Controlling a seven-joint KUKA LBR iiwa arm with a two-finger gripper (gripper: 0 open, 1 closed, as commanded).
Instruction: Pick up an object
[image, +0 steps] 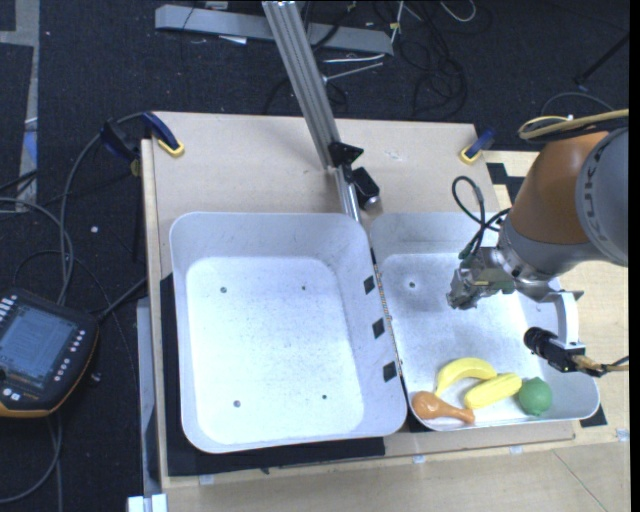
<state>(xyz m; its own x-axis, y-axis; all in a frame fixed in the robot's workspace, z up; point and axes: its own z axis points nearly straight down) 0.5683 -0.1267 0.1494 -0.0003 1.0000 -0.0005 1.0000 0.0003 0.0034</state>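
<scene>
All the pickable things lie in the right bin (420, 270), bunched against its near wall: two yellow bananas (464, 372) (494, 389) side by side, an orange pear-shaped toy (441, 406) just left of them against the near left corner, and a green lime-like ball (536, 397) just right of them by the near right corner. The left bin (200, 240), touching the right bin along one wall, has bare speckled floor.

The gripper (462, 296) hangs over the middle of the right bin, farther from the near wall than the fruit and apart from all of it. Nothing sits between the jaws, and whether they are parted or closed I cannot tell from this slant.

By their smooth, even colour these look like light plastic play food, probably hollow, stiff and a little slick. The bananas seem the easiest take: pinch one across its narrow middle, jaws square to its long curve. The green ball would likely roll or squirt out unless caught dead centre. The orange toy is best taken across its fat end, since its thin neck offers little. Crowding against the wall leaves scant room for a finger on the near side.

No brand, label or legible writing appears on the fruit, the bins or the tabletop (260, 160).
</scene>
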